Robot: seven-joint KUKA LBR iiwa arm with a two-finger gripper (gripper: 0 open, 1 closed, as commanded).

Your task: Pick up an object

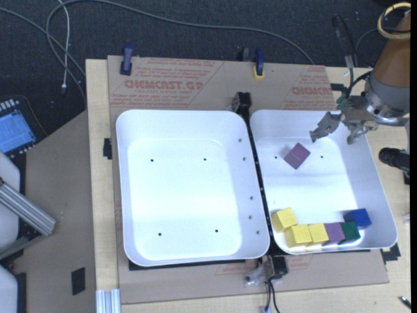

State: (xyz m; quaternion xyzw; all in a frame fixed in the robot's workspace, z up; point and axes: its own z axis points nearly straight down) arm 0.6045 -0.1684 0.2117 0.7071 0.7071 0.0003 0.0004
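Purple block [298, 155]: lay loose in the upper middle of the right bin [368, 175], turned corner-up like a diamond; no clear long axis. Gripper [339, 130]: hovered up-right of it, fingers spread, pinching nothing. Yellow, purple, green, blue blocks [319, 229] lined the near edge.

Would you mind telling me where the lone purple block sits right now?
The purple block lies in the right bin, in its upper middle, apart from the row of blocks along the near edge and just lower left of the gripper.
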